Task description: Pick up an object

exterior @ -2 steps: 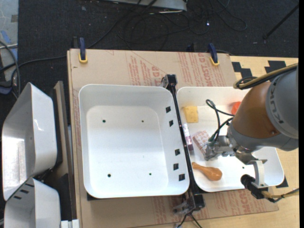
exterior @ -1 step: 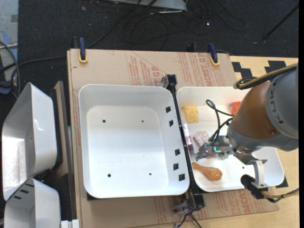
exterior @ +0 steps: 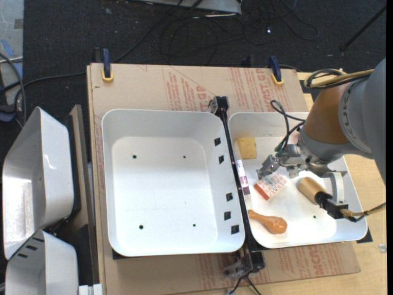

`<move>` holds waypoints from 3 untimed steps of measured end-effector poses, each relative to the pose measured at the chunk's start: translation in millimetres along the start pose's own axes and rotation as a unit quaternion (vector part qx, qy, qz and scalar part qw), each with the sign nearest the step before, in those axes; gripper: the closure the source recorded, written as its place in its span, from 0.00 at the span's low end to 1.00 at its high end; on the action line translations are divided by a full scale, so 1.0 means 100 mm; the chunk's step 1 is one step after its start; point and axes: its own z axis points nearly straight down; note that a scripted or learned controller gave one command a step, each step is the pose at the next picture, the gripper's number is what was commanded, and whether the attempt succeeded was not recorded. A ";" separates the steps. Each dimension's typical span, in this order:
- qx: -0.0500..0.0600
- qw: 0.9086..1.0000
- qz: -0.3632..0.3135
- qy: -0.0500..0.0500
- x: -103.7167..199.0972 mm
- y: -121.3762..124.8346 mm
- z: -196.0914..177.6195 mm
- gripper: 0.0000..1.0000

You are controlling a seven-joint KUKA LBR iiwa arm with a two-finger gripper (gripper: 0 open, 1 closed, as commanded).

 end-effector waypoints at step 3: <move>0.003 1.000 0.002 0.001 -0.04 -0.29 -0.08 1.00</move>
